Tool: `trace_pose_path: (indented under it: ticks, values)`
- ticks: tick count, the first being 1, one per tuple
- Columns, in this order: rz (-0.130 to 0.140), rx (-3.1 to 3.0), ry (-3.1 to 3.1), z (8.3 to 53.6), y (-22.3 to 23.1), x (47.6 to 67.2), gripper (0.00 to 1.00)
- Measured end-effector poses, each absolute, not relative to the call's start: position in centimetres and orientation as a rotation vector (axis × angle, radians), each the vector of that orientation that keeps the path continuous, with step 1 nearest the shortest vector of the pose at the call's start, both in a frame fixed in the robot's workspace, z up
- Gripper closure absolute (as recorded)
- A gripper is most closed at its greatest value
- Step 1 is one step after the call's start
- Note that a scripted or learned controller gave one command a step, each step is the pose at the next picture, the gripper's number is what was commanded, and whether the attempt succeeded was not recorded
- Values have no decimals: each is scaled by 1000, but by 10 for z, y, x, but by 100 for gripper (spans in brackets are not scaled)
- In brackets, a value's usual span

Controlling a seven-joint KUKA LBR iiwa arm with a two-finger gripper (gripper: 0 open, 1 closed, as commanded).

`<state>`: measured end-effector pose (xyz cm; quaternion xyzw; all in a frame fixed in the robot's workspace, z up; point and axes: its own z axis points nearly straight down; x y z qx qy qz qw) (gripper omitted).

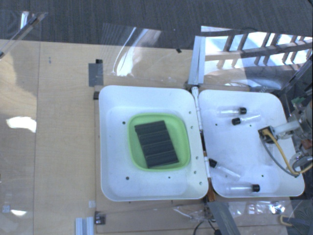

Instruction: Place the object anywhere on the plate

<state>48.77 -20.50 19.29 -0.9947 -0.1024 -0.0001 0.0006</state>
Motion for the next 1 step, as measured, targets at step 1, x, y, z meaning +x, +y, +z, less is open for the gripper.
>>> trace_pose_path:
  ticks: [1]
  values:
    - [-13,-3125,-362,316,-205,495,0]
